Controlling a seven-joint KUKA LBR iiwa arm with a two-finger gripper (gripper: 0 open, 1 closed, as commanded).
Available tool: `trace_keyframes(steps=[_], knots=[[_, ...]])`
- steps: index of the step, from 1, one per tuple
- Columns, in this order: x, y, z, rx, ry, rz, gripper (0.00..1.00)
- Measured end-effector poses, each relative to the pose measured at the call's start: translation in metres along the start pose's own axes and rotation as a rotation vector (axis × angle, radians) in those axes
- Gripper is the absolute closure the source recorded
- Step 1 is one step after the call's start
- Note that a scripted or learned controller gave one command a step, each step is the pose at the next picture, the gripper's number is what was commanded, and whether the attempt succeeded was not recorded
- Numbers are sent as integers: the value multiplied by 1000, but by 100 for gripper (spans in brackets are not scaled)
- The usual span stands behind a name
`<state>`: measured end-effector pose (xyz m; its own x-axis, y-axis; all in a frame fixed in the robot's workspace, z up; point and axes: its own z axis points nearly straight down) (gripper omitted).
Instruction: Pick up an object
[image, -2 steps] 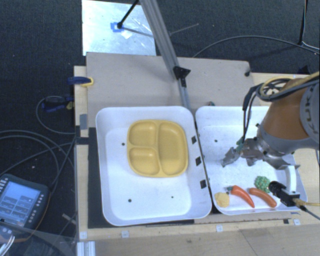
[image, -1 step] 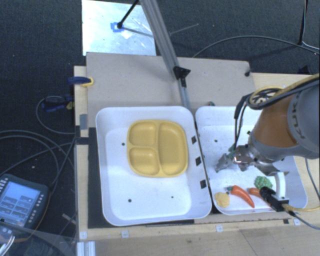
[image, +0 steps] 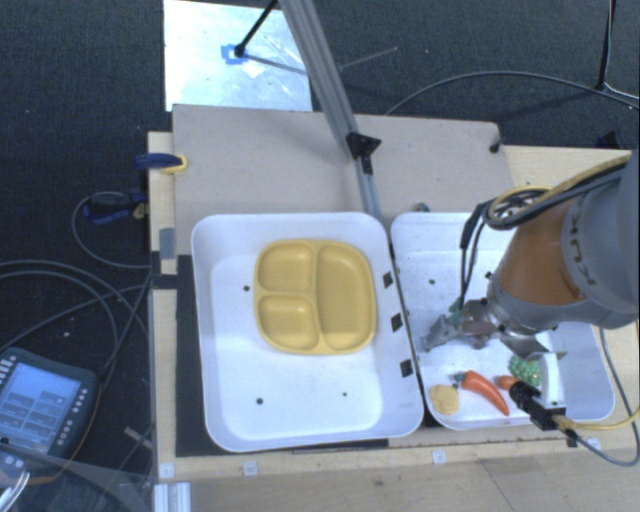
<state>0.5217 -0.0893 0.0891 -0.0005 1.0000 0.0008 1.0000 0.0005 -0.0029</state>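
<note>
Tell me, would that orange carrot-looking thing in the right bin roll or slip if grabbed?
The orange carrot looks smooth and tapered, so it might slip from a pinch. Lying flat and long, it would probably roll sideways if nudged. It looks like a toy, so likely light.

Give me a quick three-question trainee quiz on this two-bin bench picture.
1. True or false: the yellow divided plate lies in the left bin.
2. Which bin holds the orange carrot-like item? A left, B right.
3. Fill in: the arm has an ___ band above its wrist.

Key: 1 true; 2 B, the right bin; 3 orange.
</note>
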Motion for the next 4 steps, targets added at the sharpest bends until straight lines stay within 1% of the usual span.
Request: trace_keyframes(steps=[1,2,4], knots=[[0,1,-12,-5,0,0,100],[-10,3,-61,-9,-2,0,100],[-8,10,-148,-10,-2,-6,100]])
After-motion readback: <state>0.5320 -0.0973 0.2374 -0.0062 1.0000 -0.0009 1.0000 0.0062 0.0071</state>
